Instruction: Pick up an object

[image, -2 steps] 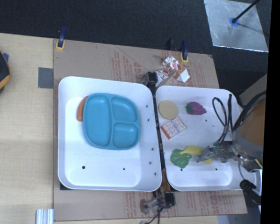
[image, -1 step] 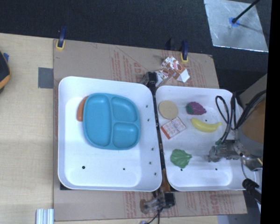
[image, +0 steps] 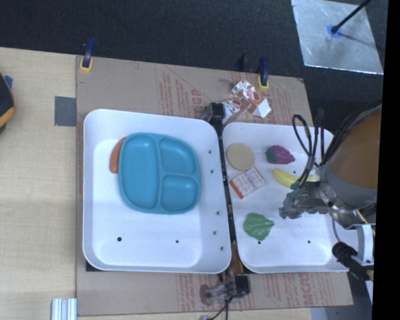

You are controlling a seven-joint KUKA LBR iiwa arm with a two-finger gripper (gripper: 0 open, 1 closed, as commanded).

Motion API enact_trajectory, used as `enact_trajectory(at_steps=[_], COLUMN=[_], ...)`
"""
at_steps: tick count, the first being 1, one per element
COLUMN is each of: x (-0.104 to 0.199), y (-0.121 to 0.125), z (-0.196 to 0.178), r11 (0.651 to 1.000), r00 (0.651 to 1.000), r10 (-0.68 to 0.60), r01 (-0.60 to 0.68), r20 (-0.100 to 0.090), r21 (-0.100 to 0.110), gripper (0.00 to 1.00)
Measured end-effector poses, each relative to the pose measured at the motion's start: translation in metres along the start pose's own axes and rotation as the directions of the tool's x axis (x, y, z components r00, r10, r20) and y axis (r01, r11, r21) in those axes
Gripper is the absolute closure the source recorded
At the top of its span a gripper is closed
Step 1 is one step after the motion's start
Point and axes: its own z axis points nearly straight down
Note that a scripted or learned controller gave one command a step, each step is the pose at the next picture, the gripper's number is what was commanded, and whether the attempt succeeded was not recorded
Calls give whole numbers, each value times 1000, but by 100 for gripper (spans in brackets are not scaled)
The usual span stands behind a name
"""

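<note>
The gripper hangs low in the right bin; whether it grips anything cannot be told. The banana lies just above it, its long axis running left-right (purple fruit beyond). Bare floor lies below, the green leaf to the left.

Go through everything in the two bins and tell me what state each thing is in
Blue plate: right side up, flat, left bin.
Banana: lying flat, right bin.
Green leaf: flat on bin floor.
Round disc: lying flat.
Packet: lying flat.
End effector: low over right bin.
</note>
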Motion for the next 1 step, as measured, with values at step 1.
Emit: enact_trajectory(at_steps=[1], x=[0], y=[0], z=[0], r11=[1000], r00=[1000], r10=[1], r01=[-1], r20=[0], r21=[0], gripper=[0])
